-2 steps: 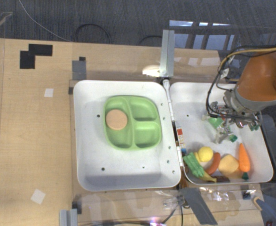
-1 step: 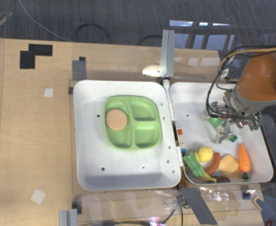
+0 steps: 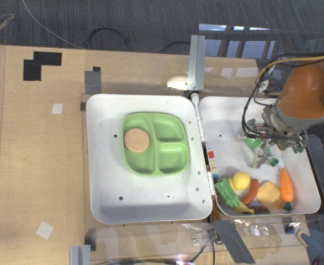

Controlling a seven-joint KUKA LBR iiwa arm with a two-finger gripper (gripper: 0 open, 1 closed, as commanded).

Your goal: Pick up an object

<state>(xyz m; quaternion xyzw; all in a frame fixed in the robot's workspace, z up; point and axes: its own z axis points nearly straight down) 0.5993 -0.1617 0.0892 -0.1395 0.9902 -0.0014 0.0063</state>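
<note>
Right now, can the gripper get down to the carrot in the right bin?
Probably yes. The carrot lies uncovered near the bin's right wall, just below the gripper, with nothing lying over it.

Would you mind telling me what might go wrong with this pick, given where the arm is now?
1. The toys in the right bin are crowded along its near edge: lemon, carrot and a red piece touch or overlap, so a grasp there may catch two or knock neighbours aside.
2. The gripper hangs over a small green item, which might slip out.
</note>
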